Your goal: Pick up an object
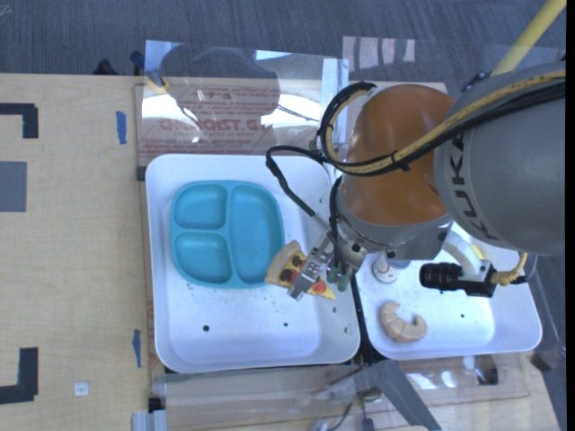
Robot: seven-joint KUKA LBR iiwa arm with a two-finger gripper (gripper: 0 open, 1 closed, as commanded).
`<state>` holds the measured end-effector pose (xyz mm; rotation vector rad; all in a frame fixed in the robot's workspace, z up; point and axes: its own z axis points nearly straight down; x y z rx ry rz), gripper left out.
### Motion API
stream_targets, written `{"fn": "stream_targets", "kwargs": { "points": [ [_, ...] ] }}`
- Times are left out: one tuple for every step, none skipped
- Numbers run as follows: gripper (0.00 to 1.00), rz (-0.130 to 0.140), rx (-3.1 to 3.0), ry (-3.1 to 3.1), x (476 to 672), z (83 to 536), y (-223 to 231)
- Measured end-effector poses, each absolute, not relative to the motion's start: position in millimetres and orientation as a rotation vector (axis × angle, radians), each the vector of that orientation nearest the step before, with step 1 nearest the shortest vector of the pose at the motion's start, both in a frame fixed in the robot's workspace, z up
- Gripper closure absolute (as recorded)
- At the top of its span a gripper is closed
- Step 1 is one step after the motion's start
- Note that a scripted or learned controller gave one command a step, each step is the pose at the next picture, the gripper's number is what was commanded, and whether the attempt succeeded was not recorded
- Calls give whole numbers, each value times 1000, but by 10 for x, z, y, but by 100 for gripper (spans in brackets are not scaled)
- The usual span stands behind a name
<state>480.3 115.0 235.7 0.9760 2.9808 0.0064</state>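
Observation:
A blue divided plate [225,232] lies in the left white bin [243,344]. A toy pizza slice [290,266], yellow with red and dark spots, rests against the plate's lower right corner. My gripper [312,277] is down on the right part of that slice, with its metal fingers [316,267] right over it. A tan croissant [402,322] lies in the right bin [503,326], below the arm. A small white and red object [386,269] shows just under the wrist.
The big grey arm with its orange band [395,164] covers most of the right bin's upper half. Black cables [296,173] loop over the left bin's right side. A clear plastic sheet [225,106] sits behind the bins. A black cylinder [445,277] sticks out beside the wrist.

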Motion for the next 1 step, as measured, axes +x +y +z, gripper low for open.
{"fn": "stream_targets", "kwargs": {
  "points": [
    [100,7,506,3093,4803,3244,1739]
  ]
}}
